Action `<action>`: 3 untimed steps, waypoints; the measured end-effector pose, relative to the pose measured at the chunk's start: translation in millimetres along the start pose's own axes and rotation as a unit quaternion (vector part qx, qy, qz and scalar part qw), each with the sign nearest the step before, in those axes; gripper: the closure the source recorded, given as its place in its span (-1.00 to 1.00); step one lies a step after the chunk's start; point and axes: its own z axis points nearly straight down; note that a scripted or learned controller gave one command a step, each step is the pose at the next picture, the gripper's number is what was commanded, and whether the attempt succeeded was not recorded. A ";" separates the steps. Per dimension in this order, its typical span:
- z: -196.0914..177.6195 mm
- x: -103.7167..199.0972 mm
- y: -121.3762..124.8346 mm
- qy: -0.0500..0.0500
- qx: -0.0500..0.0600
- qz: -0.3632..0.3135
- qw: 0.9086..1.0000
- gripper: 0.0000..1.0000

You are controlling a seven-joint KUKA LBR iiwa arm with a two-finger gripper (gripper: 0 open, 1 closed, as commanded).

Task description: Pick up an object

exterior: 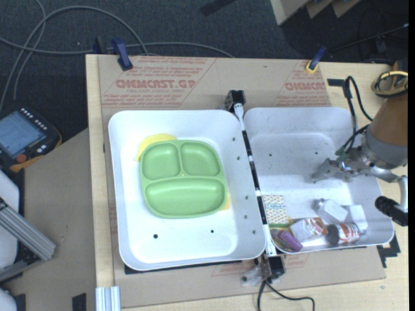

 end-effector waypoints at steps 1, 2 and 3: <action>-101.0 159.1 76.5 -0.001 -0.003 -0.001 1.000 -1.00; -109.3 72.7 112.8 -0.003 -0.003 0.001 1.000 -1.00; -13.5 93.1 82.1 -0.002 -0.001 0.000 1.000 -1.00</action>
